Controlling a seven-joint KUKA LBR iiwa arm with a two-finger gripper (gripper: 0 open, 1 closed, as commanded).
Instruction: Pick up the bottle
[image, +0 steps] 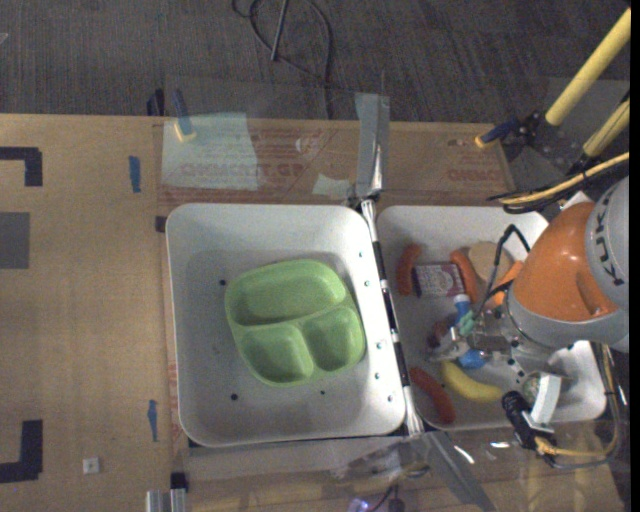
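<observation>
I'm hanging my pincer low over the right bin since the bottle sits there, grip state unclear.

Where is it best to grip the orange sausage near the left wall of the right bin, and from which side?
Probably from straight above, closing across its narrow width, a little past the middle. The orange sausage lies flat and runs away from the camera, so its long sides face the bin wall and the small box. Its far half seems to have more room.
</observation>
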